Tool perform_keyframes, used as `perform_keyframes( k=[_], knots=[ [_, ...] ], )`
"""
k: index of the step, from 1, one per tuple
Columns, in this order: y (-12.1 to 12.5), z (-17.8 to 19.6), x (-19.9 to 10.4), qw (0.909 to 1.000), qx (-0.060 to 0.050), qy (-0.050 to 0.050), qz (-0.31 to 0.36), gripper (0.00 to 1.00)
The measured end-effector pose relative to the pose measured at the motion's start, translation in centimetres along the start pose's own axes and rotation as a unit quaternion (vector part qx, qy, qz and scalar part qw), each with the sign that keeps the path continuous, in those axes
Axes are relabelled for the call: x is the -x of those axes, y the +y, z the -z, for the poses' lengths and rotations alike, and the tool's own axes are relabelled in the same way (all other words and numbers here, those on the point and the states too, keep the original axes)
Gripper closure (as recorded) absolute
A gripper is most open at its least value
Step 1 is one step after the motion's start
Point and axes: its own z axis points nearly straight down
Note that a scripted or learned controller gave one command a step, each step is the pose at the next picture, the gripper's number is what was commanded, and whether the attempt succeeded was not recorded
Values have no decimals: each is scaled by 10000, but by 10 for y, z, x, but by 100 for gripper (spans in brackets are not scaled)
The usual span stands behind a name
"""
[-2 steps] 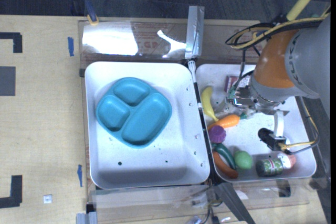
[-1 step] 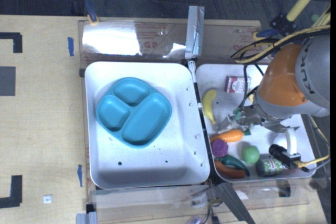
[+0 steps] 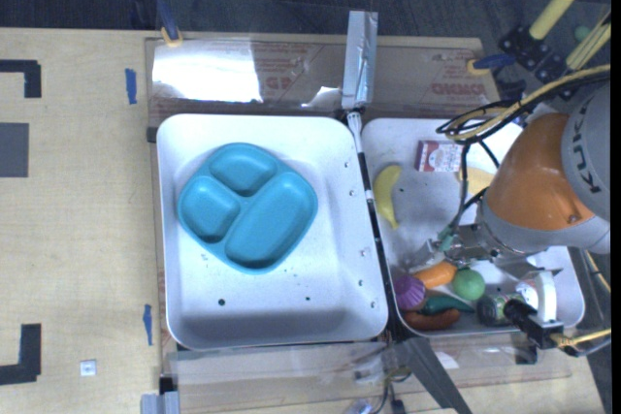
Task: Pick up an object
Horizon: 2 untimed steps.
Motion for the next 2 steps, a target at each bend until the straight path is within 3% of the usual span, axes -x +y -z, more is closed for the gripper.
perform_keyframes(
  k=[1,2],
  knots=[
    [0,0,0,10000,0,0,1,0],
    [3,11,2,10000,45,-26,-10,100]
  ],
)
